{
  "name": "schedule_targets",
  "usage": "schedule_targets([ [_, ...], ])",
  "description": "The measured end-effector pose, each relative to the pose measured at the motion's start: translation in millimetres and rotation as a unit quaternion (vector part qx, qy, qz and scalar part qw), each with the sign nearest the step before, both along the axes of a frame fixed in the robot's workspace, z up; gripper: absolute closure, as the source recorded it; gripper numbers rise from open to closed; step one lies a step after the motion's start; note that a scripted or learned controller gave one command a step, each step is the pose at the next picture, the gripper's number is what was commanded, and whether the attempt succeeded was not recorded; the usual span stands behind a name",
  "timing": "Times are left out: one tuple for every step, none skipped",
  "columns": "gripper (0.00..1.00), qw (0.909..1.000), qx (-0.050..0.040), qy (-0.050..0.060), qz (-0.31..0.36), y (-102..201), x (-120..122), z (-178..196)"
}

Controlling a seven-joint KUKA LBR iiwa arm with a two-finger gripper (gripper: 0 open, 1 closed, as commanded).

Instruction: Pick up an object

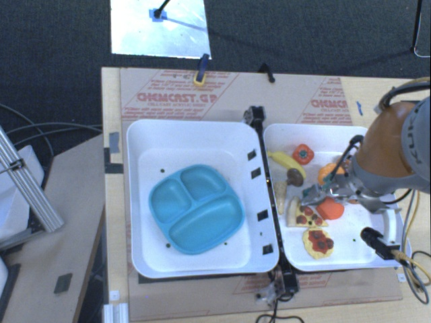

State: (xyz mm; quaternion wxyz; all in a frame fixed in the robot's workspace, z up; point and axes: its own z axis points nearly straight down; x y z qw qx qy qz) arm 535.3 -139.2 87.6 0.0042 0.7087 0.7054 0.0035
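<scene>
The right bin (283,134) holds several toy foods. A yellow banana (281,159) lies at its upper left, a red tomato (303,154) beside it, and a brown lump (294,176) just below. An orange fruit (327,172) sits near the arm. My gripper (315,195) hangs low over the middle of this bin, its metal tip just left of a red-orange piece (330,209) and above a pizza slice (306,215). A second round pizza piece (318,241) lies nearer the front wall. I see nothing lifted.
The left bin (145,147) holds a blue divided plate (195,208). The arm's grey and orange body (384,147) covers the right bin's right side. A black divider (268,194) runs between the bins.
</scene>
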Motion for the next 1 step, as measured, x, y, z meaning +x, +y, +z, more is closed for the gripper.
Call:
schedule_targets([
  [0.0, 1.0, -0.001, -0.002, 0.002, 14.6, -45.6, 0.5],
])
